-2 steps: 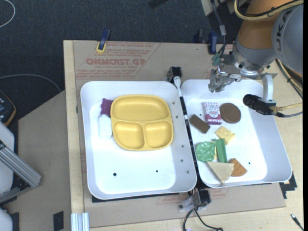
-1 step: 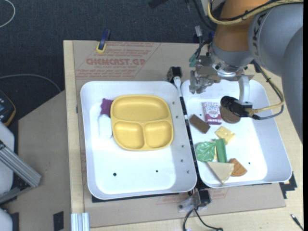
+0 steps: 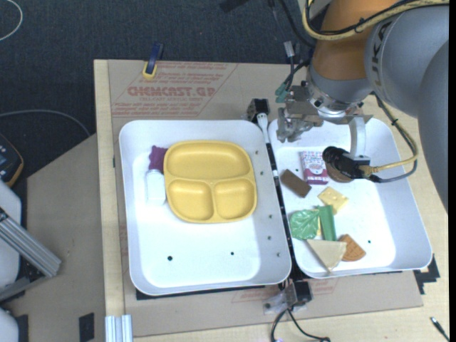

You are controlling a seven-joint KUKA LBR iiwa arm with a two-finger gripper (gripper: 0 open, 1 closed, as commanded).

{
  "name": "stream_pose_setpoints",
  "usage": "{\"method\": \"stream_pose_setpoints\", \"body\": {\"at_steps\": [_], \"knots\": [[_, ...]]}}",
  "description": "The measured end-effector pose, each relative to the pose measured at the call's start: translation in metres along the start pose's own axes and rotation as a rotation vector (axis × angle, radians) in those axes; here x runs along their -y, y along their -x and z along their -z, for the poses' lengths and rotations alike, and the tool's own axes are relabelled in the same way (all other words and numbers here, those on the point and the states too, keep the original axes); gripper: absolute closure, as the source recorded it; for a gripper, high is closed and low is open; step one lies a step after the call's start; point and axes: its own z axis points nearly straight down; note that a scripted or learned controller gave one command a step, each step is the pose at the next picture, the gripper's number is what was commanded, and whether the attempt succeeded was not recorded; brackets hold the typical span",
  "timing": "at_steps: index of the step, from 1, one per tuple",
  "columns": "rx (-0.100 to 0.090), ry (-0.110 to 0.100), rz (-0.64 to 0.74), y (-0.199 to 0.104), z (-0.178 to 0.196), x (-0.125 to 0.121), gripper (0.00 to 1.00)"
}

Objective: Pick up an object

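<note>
Gripper (image 3: 291,128) hangs at the far-left corner of the right shallow white bin (image 3: 406,212); whether it's open I cannot tell. My likeliest target, the small pink printed packet (image 3: 312,166), lies just nearer and rightward.

"CHEMCAST GP" in red on brown board (image 3: 178,84) under bins; other print illegible.

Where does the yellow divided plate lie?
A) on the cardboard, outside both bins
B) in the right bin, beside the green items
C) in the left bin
C: the yellow divided plate rests inside the left bin, while the small items lie in the right bin.
</note>
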Motion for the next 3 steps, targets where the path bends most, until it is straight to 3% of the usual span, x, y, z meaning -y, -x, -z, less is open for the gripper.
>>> {"method": "stream_pose_setpoints", "body": {"at_steps": [1,3], "knots": [[0.001,0.007,-0.001,-0.0031,0.0071,-0.0175,1.0],[0.002,0.005,-0.002,-0.0004,0.0118,-0.0138,1.0]]}}
